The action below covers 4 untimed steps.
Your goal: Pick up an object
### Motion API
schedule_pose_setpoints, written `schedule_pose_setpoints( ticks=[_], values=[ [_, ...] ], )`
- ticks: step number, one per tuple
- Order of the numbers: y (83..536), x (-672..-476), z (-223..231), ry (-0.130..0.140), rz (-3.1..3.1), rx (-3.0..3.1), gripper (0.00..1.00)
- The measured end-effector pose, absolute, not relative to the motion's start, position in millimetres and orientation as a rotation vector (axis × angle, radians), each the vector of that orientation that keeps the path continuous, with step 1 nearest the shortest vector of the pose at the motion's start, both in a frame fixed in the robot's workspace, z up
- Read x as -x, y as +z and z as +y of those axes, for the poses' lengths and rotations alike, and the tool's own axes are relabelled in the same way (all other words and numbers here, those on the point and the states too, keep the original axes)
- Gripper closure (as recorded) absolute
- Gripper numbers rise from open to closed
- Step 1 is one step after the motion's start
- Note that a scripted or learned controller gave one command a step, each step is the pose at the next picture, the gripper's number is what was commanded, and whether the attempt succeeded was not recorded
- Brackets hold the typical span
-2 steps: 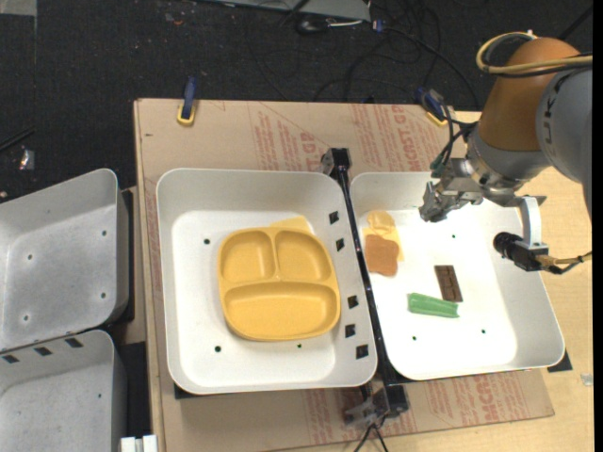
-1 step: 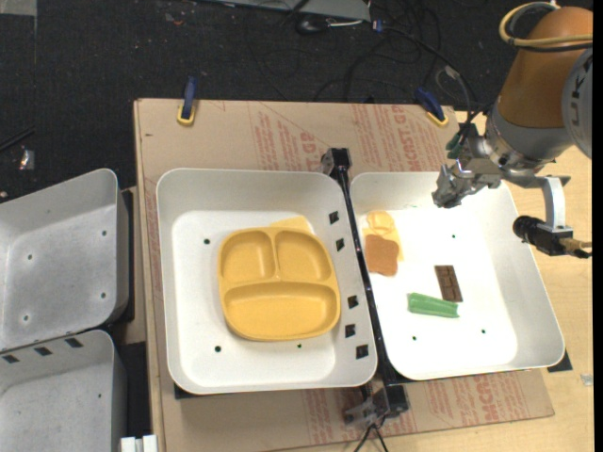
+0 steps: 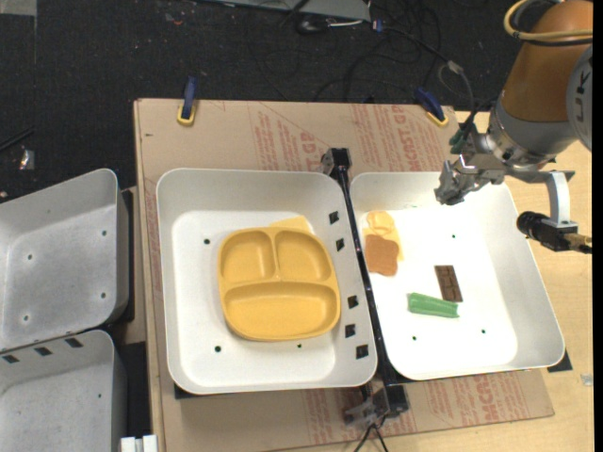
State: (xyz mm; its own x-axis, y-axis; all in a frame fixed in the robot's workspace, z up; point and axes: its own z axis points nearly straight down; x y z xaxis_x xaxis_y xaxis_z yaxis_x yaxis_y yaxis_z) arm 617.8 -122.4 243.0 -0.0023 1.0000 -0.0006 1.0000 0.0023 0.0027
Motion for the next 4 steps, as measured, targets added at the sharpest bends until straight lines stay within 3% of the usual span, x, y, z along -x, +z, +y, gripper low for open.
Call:
schedule_pose_setpoints(
  ticks=[2,4],
  values=[
    [244,-575.6,-18,-0.001,2.231,-2.216,1.00],
    [246,-551.3,82,-0.002,2.231,-2.215,1.00]
  ],
)
